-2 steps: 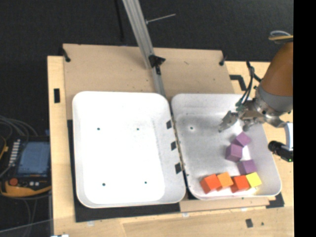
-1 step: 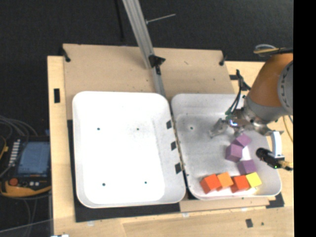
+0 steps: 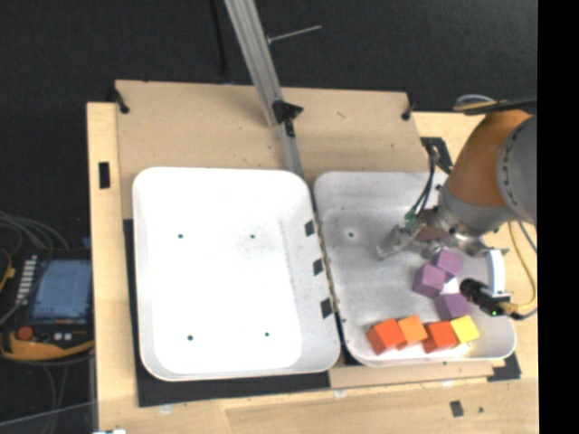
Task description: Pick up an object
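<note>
In the right bin [image 3: 362, 206], my gripper [image 3: 403, 240] hangs low over the bin floor, just left of the arm's orange band [image 3: 478, 165]. Two purple blocks [image 3: 431, 279] [image 3: 449, 262] lie touching each other right beside it, to its lower right. A third purple block [image 3: 452, 305] sits a little nearer the front. Along the front wall stands a row of blocks: red-orange [image 3: 386, 335], orange [image 3: 412, 329], red-orange [image 3: 441, 335] and yellow [image 3: 465, 330]. I see nothing held in the gripper.
The left bin [image 3: 222, 269] lies beside the right one, with small black clips on the shared rim [image 3: 318, 265]. A slanted metal rail [image 3: 258, 61] rises behind the bins. A black connector and cables [image 3: 484, 297] hang off the wrist over the right bin's edge.
</note>
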You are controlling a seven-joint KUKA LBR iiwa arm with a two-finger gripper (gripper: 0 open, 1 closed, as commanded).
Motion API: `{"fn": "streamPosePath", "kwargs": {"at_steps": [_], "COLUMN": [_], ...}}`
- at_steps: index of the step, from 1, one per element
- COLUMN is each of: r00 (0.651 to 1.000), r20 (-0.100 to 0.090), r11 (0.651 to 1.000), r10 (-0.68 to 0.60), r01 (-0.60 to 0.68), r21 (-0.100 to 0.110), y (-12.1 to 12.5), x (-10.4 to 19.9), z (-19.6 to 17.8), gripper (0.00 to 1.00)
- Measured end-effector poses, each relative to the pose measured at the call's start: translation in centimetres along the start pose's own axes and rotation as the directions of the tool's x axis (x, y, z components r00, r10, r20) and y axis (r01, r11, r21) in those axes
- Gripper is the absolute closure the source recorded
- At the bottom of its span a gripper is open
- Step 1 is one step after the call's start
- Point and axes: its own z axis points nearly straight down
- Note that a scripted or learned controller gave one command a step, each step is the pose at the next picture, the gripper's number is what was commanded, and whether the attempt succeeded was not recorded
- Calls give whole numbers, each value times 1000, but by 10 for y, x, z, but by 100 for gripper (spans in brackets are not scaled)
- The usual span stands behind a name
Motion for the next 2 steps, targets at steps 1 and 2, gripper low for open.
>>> {"fn": "streamPosePath", "kwargs": {"at_steps": [1, 2], "r00": [1000, 1000], "r20": [0, -2], "r11": [1000, 1000], "r10": [4, -5], "r01": [-4, 5], "r21": [-5, -3], "y": [1, 12], "x": [-1, -2], "z": [-12, -61], "gripper": [100, 100]}}
